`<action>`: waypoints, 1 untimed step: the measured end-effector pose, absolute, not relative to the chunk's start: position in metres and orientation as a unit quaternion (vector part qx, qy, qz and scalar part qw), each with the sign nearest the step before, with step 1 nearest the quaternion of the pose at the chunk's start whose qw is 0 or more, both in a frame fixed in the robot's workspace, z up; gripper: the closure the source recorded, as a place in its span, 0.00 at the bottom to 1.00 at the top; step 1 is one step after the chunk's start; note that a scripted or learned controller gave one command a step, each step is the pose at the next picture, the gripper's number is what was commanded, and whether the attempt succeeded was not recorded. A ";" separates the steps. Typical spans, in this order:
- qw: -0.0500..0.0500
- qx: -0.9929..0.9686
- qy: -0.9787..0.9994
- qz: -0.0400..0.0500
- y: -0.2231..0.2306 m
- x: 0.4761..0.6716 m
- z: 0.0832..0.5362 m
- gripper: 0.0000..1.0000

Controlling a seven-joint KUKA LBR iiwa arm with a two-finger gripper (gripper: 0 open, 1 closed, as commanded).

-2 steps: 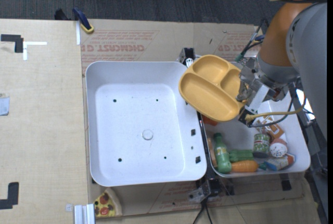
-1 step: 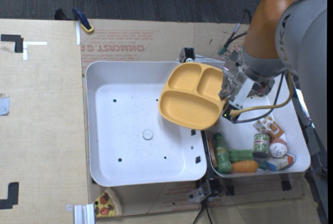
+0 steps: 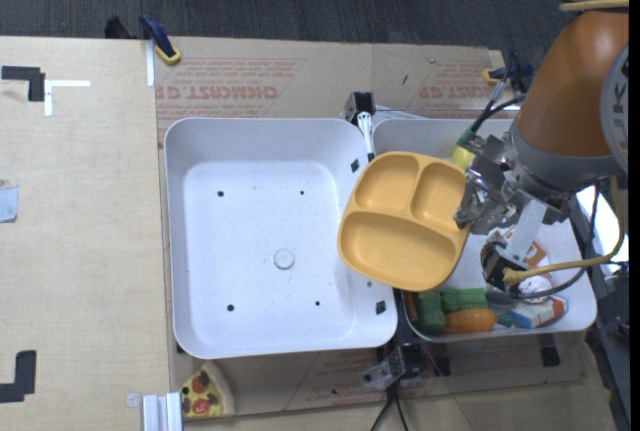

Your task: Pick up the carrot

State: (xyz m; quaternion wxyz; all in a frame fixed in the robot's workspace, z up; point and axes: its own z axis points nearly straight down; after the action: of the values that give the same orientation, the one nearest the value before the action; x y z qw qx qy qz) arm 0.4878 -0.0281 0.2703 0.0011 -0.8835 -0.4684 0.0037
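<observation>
The carrot is a short orange piece lying at the front edge of the right bin, just under a green toy. My gripper hangs above the middle of the right bin, behind the carrot and well apart from it. Its fingers are shut on the right rim of a yellow divided plate. The plate hangs tilted over the divide between the two bins and hides part of the right bin's floor.
The left bin holds a small pale disc. Packed around the carrot are a blue, white and red box and a round white item. A pizza-slice toy lies on the bench by the left bin's front corner.
</observation>
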 end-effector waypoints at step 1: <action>-0.033 -0.914 -0.404 -0.026 -0.001 0.495 0.234 1.00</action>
State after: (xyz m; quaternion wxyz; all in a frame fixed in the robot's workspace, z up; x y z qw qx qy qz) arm 0.4955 -0.0013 0.2345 -0.0326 -0.9139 -0.4038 -0.0260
